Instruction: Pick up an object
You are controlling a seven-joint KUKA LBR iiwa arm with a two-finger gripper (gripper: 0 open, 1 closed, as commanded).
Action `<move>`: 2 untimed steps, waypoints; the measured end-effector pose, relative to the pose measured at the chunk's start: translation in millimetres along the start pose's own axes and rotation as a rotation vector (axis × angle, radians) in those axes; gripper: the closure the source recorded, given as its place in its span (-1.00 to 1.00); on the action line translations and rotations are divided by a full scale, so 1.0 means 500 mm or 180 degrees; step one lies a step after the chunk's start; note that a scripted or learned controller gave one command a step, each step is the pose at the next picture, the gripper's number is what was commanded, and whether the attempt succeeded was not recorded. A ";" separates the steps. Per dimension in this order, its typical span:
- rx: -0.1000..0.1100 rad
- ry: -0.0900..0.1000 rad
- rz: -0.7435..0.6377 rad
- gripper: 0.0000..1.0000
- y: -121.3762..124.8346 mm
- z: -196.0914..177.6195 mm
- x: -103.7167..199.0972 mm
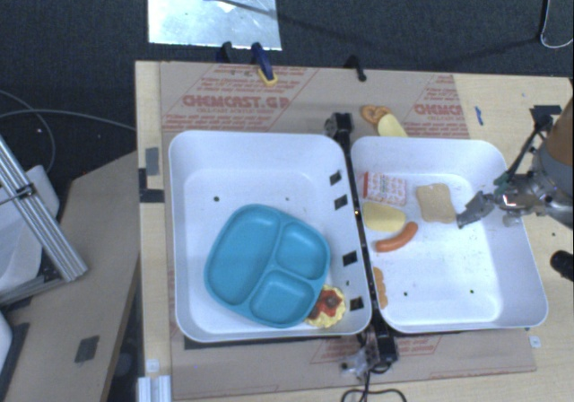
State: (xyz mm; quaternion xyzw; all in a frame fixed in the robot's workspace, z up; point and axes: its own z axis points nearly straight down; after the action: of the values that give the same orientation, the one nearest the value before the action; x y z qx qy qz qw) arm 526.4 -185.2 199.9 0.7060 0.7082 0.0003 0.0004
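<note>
Two shallow white bins are shown side by side on the counter (233, 100); the left bin (260, 153) is occupied by a blue divided tray (267, 264), with a small red-and-yellow toy food (326, 305) lying just beside the tray's lower right corner; the right bin (502, 301) carries the candidate objects, clustered in its upper left part. A red-and-white packet (384, 186) is seen near the dividing wall; a yellow slice (384, 217) lies just below it; an orange sausage (395, 237) lies against the slice's lower edge; a tan toast slice (435, 203) lies to their right, apart from the packet. An orange piece (379, 287) is pressed against the dividing wall lower down; two further pieces rest on the counter beyond the bins.

The pincer (472, 212) is held over the right bin at the end of the arm, just beside the toast slice's right edge; nothing is seen between its fingers, and whether they are spread or closed cannot be told at this scale.

The step in hand is judged to be the approach to a grasp. The toast slice is the nearest target; being flat, it would best be straddled across its narrow width, with the fingers lowered almost to the bin floor before closure; a descent centred on the slice, not on its edge, is advised, since an edge contact would probably push it aside; the sausage is offered as a rounder alternative.
</note>
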 end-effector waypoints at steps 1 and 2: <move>0.0018 0.0020 -0.0033 -1.00 0.067 0.206 0.205; -0.0008 0.0000 0.0001 1.00 0.069 0.173 0.189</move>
State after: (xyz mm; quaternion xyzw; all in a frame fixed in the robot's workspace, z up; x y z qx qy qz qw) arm 560.5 -90.5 113.3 0.7061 0.7081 0.0012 0.0012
